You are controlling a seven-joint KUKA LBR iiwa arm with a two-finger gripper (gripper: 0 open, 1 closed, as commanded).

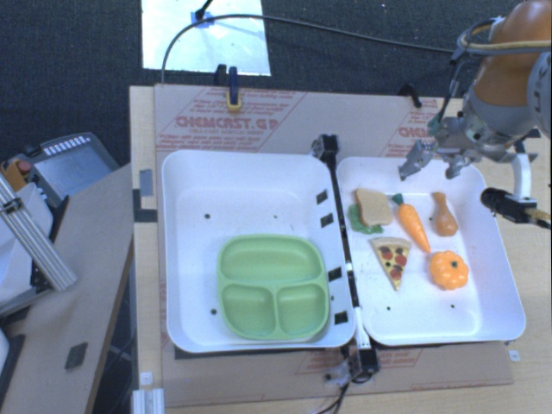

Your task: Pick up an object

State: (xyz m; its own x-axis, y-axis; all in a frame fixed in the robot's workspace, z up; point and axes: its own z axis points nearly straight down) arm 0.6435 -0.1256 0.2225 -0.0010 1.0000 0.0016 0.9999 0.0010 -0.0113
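Arm (509, 59) came in from upper right, orange band at top, wrist angled down-left over far edge of right bin (500, 317). Gripper (434, 164) hung above bin's back rim, fingers (412, 162) spread apart w/ nothing between them, well clear of the items.

Right bin contents: sandwich (373, 206) w/ green lettuce poking out, near back left; carrot (413, 224) lying diagonal just beside it, green top touching sandwich; drumstick (443, 215) to carrot's right, apart from it; pizza slice (392, 260) in front of carrot; small orange pumpkin (448, 270) right of pizza, near.

Left bin (190, 188) held green divided plate (272, 286), 3 compartments, toward front right corner.

Both bins sat side by side on tabletop (147, 231) over a cardboard sheet (259, 119) w/ red print. Grey pendant device (73, 166) at far left.
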